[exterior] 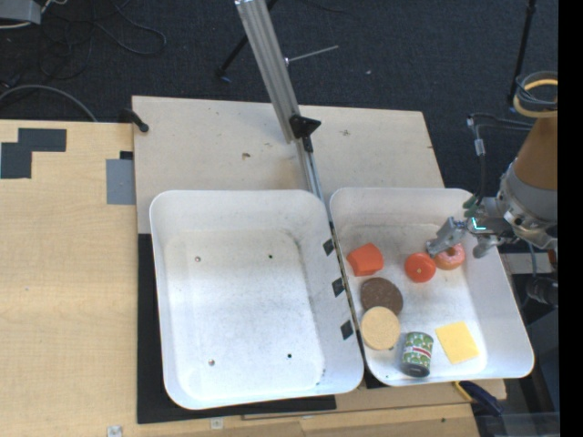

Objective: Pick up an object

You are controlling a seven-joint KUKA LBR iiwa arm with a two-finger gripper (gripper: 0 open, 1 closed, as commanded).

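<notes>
Tool (pixel 448 242) hung low in right bin (pixel 499 289), at red-and-white object (pixel 450 259) beside red ball (pixel 419 268); finger state: could not tell. Nothing lifted yet; objects all lay in bin; grasp and lift remained

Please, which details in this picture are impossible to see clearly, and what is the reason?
- Camera view: the finger state of the grey two-finger gripper is too small and blurred.
- The pale red round object is partly covered by that gripper; grasp unclear.
- The label of the small green-patterned can is too small to read.
</notes>
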